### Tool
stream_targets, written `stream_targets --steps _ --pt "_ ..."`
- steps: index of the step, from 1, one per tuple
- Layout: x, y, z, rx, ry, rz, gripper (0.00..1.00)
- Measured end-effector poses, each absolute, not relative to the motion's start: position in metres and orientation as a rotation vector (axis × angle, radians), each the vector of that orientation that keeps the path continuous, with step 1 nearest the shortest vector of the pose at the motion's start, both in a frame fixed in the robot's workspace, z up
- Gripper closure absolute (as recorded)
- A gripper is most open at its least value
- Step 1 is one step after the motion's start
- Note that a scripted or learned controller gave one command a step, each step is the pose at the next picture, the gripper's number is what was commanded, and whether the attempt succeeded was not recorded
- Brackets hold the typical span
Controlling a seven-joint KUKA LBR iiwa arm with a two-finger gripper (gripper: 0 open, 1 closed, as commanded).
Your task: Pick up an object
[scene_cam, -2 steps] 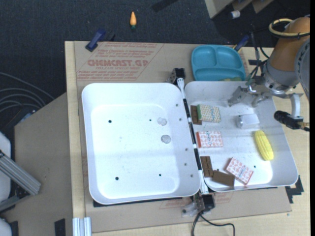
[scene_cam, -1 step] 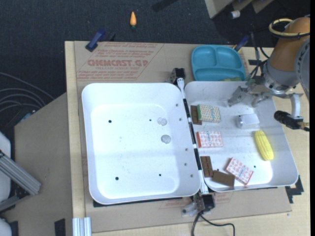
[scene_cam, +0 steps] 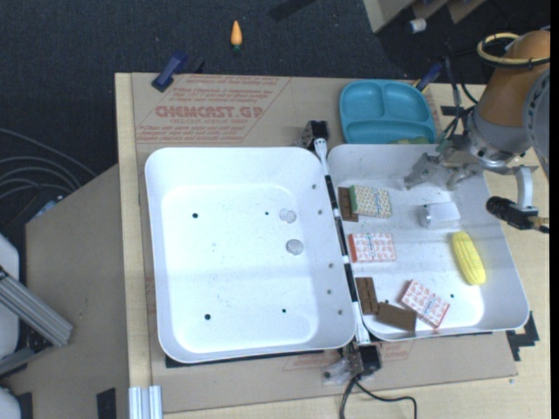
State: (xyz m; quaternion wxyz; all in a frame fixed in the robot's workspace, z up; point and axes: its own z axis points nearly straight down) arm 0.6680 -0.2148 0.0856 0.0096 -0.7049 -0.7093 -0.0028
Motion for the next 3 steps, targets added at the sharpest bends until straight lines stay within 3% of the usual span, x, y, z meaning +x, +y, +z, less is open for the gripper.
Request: stream_targets --steps 3 --pt "0.6680 -0.2149 0.0856 -2.201 -2.215 -0.008 0.00"
